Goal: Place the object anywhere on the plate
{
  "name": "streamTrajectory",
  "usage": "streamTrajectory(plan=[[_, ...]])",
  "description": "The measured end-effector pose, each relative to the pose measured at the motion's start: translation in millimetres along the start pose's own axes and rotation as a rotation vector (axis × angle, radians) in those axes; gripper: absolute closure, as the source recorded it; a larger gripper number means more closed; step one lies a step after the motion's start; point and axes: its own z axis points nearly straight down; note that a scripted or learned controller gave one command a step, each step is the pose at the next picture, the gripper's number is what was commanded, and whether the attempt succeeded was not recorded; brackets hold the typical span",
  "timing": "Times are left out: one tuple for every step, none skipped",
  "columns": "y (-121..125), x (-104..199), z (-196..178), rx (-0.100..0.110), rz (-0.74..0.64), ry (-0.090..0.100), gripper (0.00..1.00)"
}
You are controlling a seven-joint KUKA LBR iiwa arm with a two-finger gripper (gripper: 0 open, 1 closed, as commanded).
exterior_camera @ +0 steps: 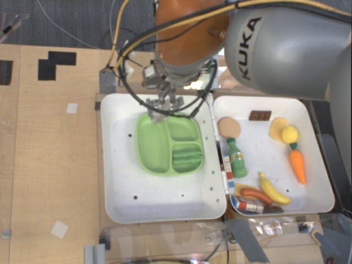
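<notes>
Fingers [160, 113] closed together, nothing seen between them. Pointed straight down at the far left corner of the plate [157, 147], tips at or just above its rim; contact could not be told. Hung from a grey arm [286, 48] reaching in from the right, with an orange band [187, 21] directly above and black and yellow cables [130, 21] looping round it.

Lay in the left bin [113, 169], toward its far right part: a green plate with one long compartment on the left and two smaller ones on the right. Showed a ridged green patch [187, 158] in the nearer small compartment; could not be told whether a loose item or part of the moulding.

Held in the right bin [322, 147], well apart from the fingers: a round tan biscuit [229, 127] at the far left, a brown chocolate bar [259, 115] beside it, a lemon [290, 134] touching an orange wedge [277, 126], a carrot [297, 166] just below the lemon, a green bottle [237, 158] lying along the left wall, and a banana [274, 190] beside a red sausage [254, 194] and a small tube [247, 205] at the near edge. Could not be told which of these was meant for the plate.

Stood side by side, both bins, on a pale wooden bench [49, 147].
</notes>
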Motion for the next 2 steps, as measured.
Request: streamTrajectory(plan=[[35.1,27.6,2.4,-0.004,-0.297,0.001,1.0],[85.1,28.9,-60.1,-0.002,-0.635,0.0,1.0]])
